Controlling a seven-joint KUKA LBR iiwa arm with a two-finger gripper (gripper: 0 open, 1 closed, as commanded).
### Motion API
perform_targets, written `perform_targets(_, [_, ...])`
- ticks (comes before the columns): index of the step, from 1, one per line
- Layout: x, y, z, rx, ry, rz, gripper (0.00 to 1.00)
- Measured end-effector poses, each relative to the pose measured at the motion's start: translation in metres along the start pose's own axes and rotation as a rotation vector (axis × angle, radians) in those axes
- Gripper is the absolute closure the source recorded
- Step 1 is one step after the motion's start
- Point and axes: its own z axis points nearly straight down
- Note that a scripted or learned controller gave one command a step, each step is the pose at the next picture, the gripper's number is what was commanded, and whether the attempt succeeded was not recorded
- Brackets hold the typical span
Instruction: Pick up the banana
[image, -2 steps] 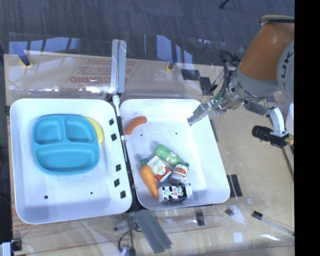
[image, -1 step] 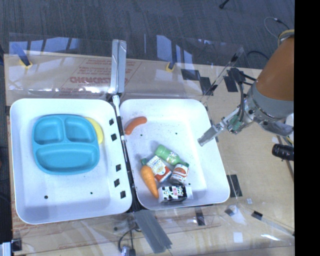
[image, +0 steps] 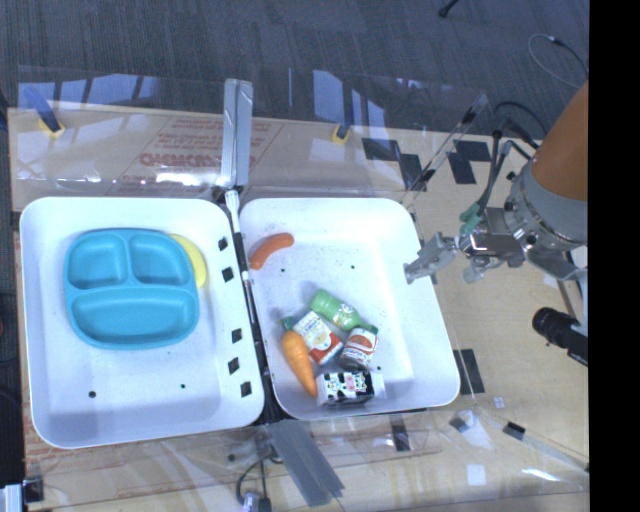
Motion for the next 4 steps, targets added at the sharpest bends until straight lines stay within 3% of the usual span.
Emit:
perform_targets(1, [0.049, -0.002, -0.075, -0.002, 0.000, -0.485, 0.00])
perform_targets(2, [0.068, -0.002, -0.075, 0.001, 0.001, -0.833, 0.00])
perform_targets(3, [0.095, -0.003, -0.075, 0.001, 0.002, -1.643, 0.00])
perform_targets(4, [0.064, 0.001, -0.055, -0.001, 0.000, -1.755, 0.00])
